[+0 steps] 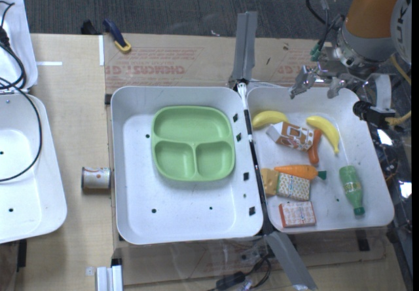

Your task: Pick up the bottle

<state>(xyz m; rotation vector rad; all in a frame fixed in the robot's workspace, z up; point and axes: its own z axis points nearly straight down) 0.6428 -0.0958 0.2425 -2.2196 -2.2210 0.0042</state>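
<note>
A small green bottle [351,189] with a pale label lies on its side near the right wall of the right bin [372,217]. My gripper [319,84] hangs open over that bin's far edge, well above and behind the bottle, with nothing between its fingers. The arm's orange band sits at the top right.
The right bin also holds two bananas [269,118] [327,130], a carrot [296,170], an orange stick, and several small snack packets [296,213]. A green divided plate [194,142] lies in the left bin [131,204]. A small can [96,178] rests on the bench to the left.
</note>
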